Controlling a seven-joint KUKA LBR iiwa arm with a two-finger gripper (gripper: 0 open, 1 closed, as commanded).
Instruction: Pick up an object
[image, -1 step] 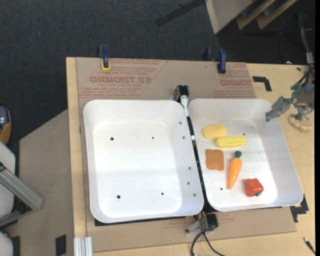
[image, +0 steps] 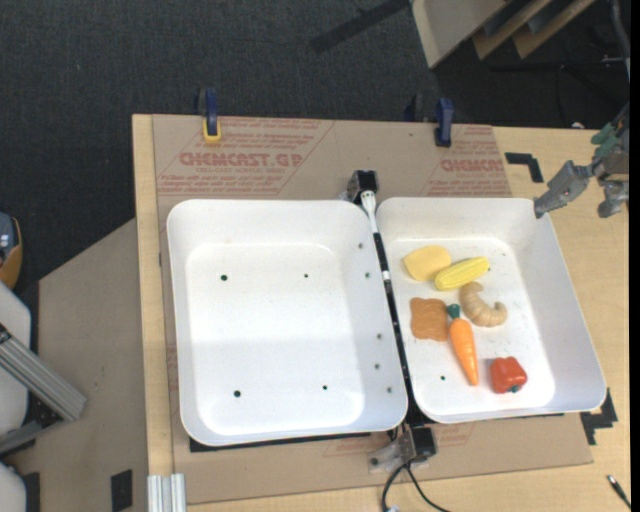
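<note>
Camera view looks down on a bench (image: 300, 150) covered with brown cardboard, with two shallow white bins sitting side by side. I'll use the right bin (image: 560, 290) as the landmark since that's where all the stuff is.

Inside the right bin, toward its far left part, there's a pale yellow lumpy piece (image: 426, 263), and touching its right side lies a yellow corn cob (image: 463, 271). Just nearer the camera from those, a tan curled piece that looks like a shrimp (image: 484, 305) sits about mid-bin. To its left is a flat orange-brown square, maybe a cracker or nugget (image: 429, 319). An orange carrot (image: 463, 347) with a green top lies just beside the square's right edge, pointing toward the bin's near side. A red pepper (image: 507, 374) is right of the carrot's tip, near the near edge of the bin.

The left bin (image: 190, 300) sits directly left of the right bin, rims touching along a black strip.

The gripper (image: 585, 190) hangs off beyond the right bin's far right corner, above the bench and not over the bin. It's got nothing between its fingers; whether they're spread or closed I honestly cannot tell from here.

Two blue clamps (image: 209, 104) sit on the cardboard's far edge, beyond both bins.
</note>
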